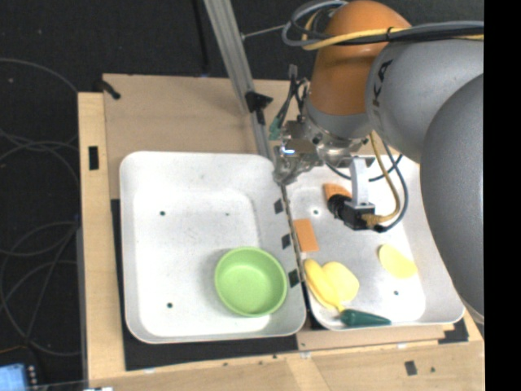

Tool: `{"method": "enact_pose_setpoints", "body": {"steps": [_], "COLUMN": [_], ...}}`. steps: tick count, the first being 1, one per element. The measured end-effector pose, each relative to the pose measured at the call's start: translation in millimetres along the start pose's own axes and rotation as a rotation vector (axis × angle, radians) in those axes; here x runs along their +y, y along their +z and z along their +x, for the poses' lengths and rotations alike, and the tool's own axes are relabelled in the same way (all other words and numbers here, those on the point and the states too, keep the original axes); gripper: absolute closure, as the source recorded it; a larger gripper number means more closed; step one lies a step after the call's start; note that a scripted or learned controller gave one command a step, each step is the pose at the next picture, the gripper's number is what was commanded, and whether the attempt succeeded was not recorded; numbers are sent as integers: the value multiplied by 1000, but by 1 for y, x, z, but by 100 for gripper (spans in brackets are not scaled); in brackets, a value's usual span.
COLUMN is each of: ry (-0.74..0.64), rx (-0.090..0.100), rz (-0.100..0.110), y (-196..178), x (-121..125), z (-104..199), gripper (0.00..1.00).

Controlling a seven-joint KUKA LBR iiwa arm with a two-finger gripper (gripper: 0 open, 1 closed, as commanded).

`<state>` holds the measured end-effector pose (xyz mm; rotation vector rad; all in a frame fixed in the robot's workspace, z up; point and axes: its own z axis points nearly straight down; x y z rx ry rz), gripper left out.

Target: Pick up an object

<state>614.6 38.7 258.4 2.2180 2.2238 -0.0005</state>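
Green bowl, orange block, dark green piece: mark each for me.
green bowl (250, 281): camera view, inside bottom.
orange block (305, 235): camera view, top face.
dark green piece (364, 319): camera view, middle of body.

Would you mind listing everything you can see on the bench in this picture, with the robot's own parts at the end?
bench: one, tan, under both bins.
left bin: one, white, left half of the bench.
right bin: one, white, beside the left bin.
bowl: one, green, near corner of the left bin.
block: one, orange, right bin by its left wall.
soft yellow item: one, yellow, right bin near the front.
yellow disc: one, yellow, right bin toward its right side.
green item: one, dark green, front edge of the right bin.
small orange item: one, orange, right bin under the wrist, partly hidden.
metal post: one, grey, rising behind the bins.
arm: one, grey with orange band, entering from the right.
gripper: one, over the wall between the bins.
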Motion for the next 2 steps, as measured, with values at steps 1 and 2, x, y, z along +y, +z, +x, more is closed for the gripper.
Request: {"method": "enact_pose_setpoints", "body": {"steps": [1, 2], "ry": [1, 0], "rx": [-2, -4], "rz": [-1, -1], "y": [12, 12], "x": [10, 10], "z": [50, 49], "gripper": [100, 0]}}
